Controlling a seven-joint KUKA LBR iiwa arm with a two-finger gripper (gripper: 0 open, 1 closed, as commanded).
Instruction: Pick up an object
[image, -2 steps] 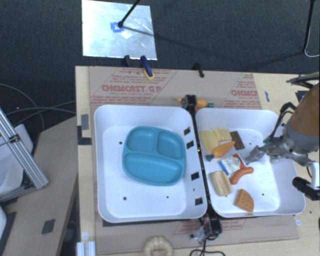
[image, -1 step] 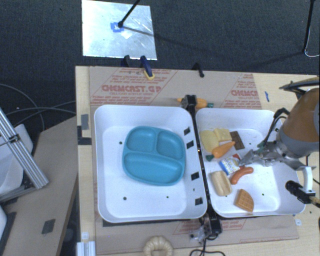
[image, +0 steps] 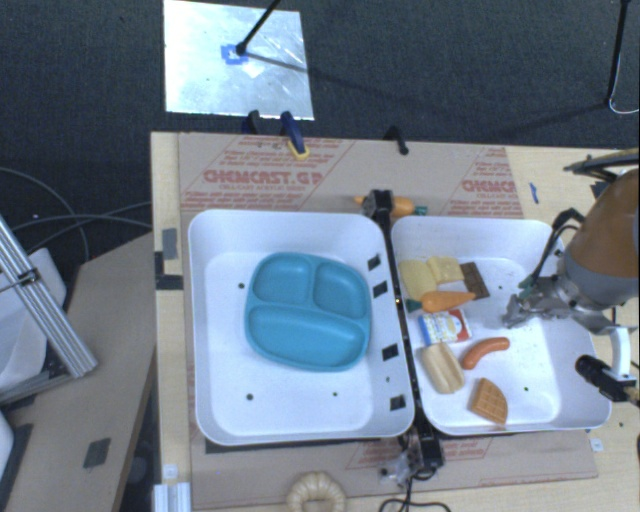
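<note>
The bench (image: 330, 165) carries a cardboard sheet printed in red, and on it two shallow white bins sit side by side, touching along a black clipped seam. The left bin (image: 215, 300) holds a blue divided plate (image: 308, 310), which lies near the middle with bare white floor all round it, widest toward the near edge. The right bin (image: 570, 400) holds the small things, all gathered in its left half beside the seam; its right half and near right corner are bare floor.

The arm (image: 605, 250) reaches in over the right bin's right rim, and its gripper (image: 522, 308) hangs low above the bin floor right of the food, close to the sausage but apart from it. Whether the fingers are apart or together cannot be told, and nothing shows between them.

Among the things, pale yellow cheese slices (image: 428, 275) lie at the far end, with a brown chocolate bar (image: 474, 281) just right of them. An orange carrot (image: 445, 300) lies across below the cheese. A small red and white packet (image: 441, 327) sits below the carrot. A bread roll (image: 441, 367) lies nearer, beside the seam. A red sausage (image: 486, 350) lies tilted right of the roll. A brown waffle (image: 490, 401) lies nearest the near rim.
</note>
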